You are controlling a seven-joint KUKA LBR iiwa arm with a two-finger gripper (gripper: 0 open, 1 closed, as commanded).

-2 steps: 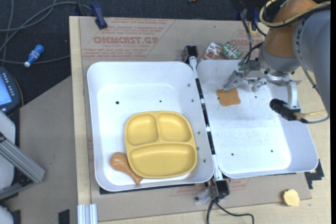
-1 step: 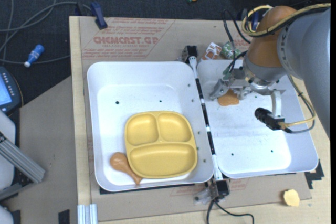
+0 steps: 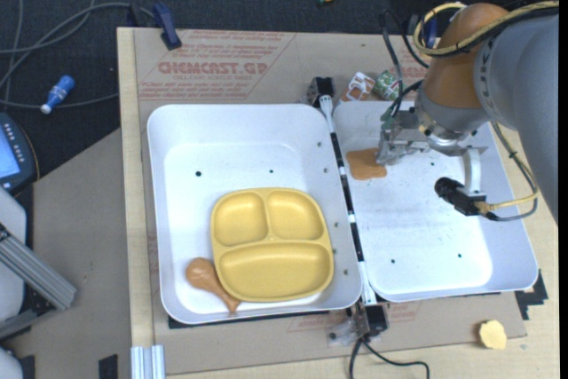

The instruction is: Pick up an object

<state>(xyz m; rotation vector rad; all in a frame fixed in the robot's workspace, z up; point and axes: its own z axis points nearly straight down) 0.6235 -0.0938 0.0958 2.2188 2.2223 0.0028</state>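
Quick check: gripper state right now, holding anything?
Gripper: down in the right bin, at the brown flat piece; open or shut, or holding it, cannot be told.

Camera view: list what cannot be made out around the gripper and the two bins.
- Gripper: the wrist above hides its fingers, so open or shut cannot be told.
- Flat brown object in the right bin: its right end lies under the gripper; contact is unclear.
- Tan piece in the left bin: the yellow divided plate covers its right part.
- Small items behind the right bin: too small to identify.
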